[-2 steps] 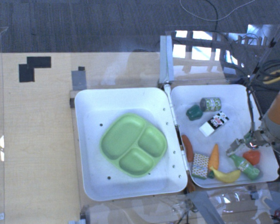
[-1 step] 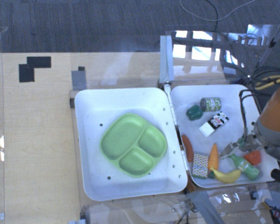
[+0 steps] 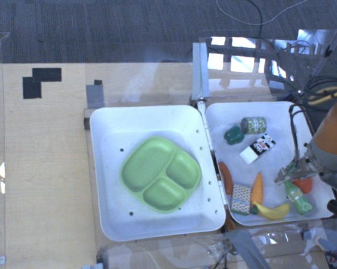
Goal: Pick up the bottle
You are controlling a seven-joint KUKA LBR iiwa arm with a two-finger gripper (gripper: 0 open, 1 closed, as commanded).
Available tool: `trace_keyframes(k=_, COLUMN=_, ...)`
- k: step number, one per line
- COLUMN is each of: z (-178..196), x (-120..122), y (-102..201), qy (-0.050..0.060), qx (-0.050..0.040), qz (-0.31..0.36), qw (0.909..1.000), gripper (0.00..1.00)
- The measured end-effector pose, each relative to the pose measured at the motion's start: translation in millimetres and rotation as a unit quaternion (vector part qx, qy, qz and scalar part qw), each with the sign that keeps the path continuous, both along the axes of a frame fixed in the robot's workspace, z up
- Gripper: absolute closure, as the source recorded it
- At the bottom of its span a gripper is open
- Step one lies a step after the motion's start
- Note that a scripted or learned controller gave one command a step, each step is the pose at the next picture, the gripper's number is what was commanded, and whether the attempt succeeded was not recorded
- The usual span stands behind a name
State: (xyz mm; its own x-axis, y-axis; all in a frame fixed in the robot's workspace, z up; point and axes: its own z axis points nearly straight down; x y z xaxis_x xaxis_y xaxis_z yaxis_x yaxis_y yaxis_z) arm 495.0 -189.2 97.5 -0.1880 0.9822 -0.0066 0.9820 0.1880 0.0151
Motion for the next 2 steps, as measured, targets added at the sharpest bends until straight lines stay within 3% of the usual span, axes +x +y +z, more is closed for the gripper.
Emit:
trace_keyframes(k=1, z=8, x=3, y=0, qy=-0.001, qx=0.0, qz=0.002, qw=1.0, gripper=1.0)
trace_keyframes(k=2, z=97, x=-5, y=22, qy=0.006, qx=0.0003, qz=0.111, qw=0.9937, gripper=1.0)
